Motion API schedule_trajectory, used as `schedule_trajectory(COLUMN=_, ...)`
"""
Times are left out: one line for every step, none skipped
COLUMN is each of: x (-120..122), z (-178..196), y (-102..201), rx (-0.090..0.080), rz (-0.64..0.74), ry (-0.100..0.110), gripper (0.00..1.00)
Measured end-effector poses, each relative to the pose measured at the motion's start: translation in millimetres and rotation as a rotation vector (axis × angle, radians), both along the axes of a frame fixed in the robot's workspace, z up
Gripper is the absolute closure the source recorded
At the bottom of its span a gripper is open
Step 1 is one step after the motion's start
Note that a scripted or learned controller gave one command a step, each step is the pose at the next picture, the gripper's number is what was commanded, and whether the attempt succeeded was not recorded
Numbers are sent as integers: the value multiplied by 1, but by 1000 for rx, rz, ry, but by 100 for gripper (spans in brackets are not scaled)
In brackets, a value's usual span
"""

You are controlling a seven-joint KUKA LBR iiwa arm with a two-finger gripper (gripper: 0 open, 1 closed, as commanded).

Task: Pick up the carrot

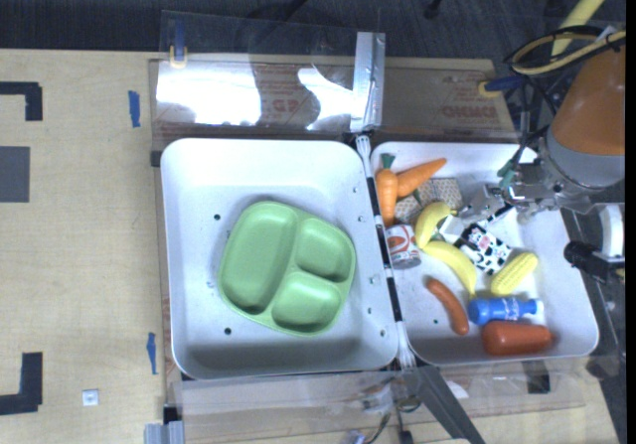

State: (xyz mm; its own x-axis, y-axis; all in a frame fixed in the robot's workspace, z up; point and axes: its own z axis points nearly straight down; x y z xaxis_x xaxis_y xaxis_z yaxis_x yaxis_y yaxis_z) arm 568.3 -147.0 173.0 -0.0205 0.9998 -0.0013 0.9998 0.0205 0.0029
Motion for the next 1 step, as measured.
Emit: schedule_trajectory(x=40, z=5, y=37, rx=0, rz=132, ry=0, gripper=0)
